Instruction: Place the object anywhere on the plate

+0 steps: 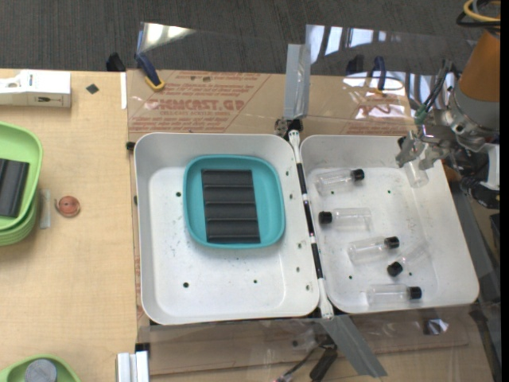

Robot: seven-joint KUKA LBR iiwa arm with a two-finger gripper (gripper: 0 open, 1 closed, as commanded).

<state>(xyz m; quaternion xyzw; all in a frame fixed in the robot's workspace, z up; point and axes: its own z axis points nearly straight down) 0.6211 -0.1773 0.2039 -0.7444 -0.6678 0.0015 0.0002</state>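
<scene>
The light was bright and even. White glare shone on the clear sheets (pixel 362 34) at the back. Shadows were soft, and the picture looked a little fuzzy.

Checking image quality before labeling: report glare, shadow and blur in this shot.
Camera view: strong glare on the clear panels behind the bins; the clear vials barely stand out against the right bin; the gripper looks blurred; the teal plate is evenly lit, with soft shadows.
</scene>
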